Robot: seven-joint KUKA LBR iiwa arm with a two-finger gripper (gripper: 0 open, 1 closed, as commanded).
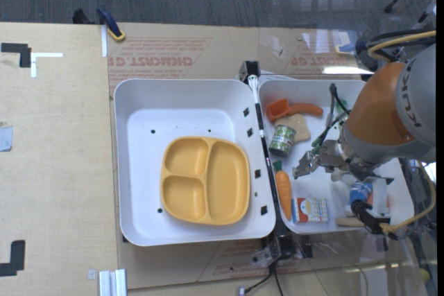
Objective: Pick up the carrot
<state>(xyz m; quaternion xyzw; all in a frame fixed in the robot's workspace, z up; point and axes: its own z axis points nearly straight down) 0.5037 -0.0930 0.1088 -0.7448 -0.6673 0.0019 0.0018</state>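
Observation:
The carrot is orange with a small green top. It lies lengthwise against the left wall of the right bin, near the front. My gripper hangs over the middle of that bin, just right of the carrot's green end and apart from it. Nothing shows in its grasp. The grey arm with its orange band covers the bin's right half.
The right bin also holds a long orange item at the back, a green can, a bread slice, a small carton and a blue item. A yellow divided plate sits in the left bin.

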